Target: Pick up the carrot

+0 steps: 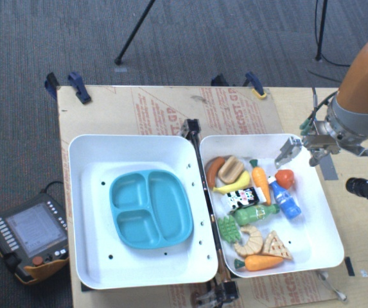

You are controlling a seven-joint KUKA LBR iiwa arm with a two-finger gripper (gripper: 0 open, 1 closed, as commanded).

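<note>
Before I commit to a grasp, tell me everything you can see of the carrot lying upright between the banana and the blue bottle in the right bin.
The carrot looks like a smooth plastic toy: an orange tapered body with a small green top at its far end, near the bin's middle. It lies flat on the floor of the right bin, running lengthwise away from the camera. The blue bottle lies close on its right, the banana and the black-and-white carton on its left. The gripper hangs above the bin's far right corner, apart from it.
</note>
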